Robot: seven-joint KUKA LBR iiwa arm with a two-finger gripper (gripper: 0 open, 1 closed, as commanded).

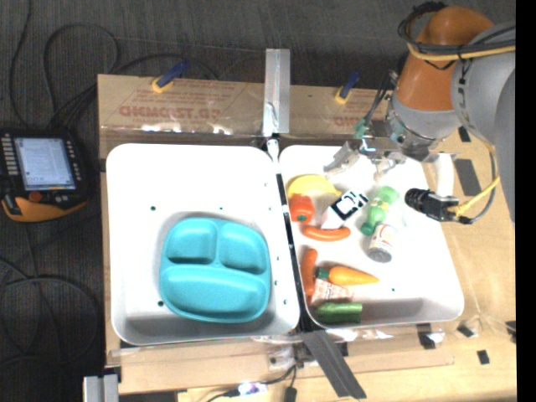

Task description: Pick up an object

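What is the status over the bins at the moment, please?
Gripper over right bin's far edge, open, holding nothing. Green bottle lies just below it, untouched. Toy food crowded around: orange carrot, yellow piece. Blue tray in left bin.

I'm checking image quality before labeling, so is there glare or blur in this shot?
Camera view: the right bin is washed out bright, its white floor near blown out around the green bottle; the left bin shows soft shading around the blue tray; the end effector looks slightly soft; the toys stay reasonably sharp.
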